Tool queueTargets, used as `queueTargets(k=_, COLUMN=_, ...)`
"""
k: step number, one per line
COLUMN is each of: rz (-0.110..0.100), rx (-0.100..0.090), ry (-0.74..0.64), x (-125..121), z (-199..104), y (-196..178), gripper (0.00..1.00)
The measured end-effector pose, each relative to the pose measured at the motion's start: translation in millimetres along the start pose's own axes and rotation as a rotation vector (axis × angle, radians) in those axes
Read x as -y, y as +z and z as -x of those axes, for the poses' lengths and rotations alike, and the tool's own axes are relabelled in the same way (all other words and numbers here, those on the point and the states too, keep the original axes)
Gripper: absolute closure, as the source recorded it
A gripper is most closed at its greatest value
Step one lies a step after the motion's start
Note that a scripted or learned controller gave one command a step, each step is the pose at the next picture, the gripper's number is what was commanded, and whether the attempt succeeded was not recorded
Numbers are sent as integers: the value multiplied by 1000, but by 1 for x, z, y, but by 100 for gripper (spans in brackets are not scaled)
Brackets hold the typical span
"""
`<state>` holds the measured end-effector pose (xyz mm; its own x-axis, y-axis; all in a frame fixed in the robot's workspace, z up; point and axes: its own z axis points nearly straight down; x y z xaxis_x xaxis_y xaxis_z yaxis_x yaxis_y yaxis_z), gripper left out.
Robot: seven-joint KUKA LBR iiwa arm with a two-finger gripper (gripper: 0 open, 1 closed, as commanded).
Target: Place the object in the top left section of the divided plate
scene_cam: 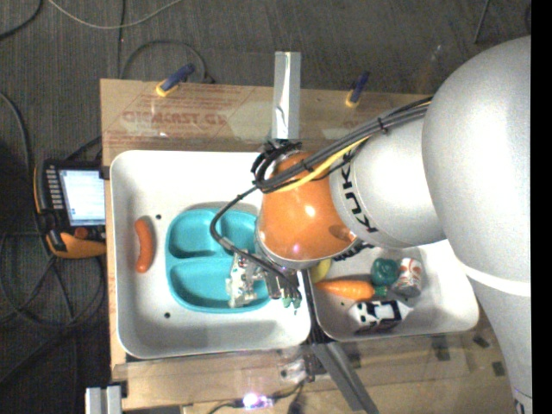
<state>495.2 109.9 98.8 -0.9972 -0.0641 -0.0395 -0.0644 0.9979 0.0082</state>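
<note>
Carrot (348,289), teal cup (385,272), can (409,276) in right bin (448,322); pendant (72,210) left

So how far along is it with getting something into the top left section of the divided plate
Nothing looks placed yet: the visible parts of the teal divided plate in the left bin show bare. The tool sits low over the plate's right side; whether it grips anything can't be told. The hot dog lies left of the plate, and the carrot lies in the right bin. Placing remains.

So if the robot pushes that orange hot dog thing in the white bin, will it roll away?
Probably a little. The orange sausage looks rounded and smooth, so a sideways push would likely roll it. It lies close to the left bin's wall, which should stop it. It looks like a light toy, possibly slippery.
</note>
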Motion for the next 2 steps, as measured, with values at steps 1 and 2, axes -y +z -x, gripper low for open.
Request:
queueTargets(k=1, rz=-2, rx=-38, ry=-256, x=63, z=4, y=-125, gripper=100)
queueTargets(k=2, rz=-1, rx=-39, ry=-303, x=41, z=61, y=-118, gripper=100)
